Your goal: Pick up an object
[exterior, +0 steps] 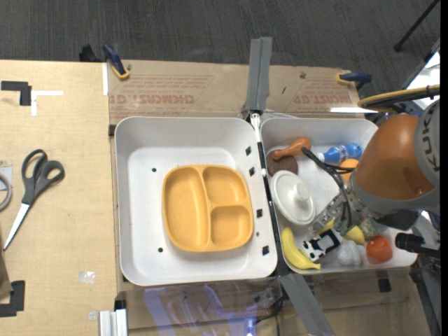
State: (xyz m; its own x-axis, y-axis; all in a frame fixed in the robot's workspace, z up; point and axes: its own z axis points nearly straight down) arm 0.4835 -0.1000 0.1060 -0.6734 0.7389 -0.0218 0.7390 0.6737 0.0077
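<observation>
Here I see the gripper (334,217) low in the right bin (318,124), among the clutter toward five o'clock; I cannot tell its state. A banana (297,252) lies just beside it at seven o'clock, a tomato (379,248) at four. The yellow divided plate (208,207) sits in the left bin (133,208).

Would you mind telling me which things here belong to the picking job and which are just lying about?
Belonging to the job:
- gripper, down in the right bin
- banana
- white lid
- tomato
- brown food toy
- blue toy

Lying about:
- yellow divided plate in the left bin
- scissors on the bench
- blue clamps
</observation>
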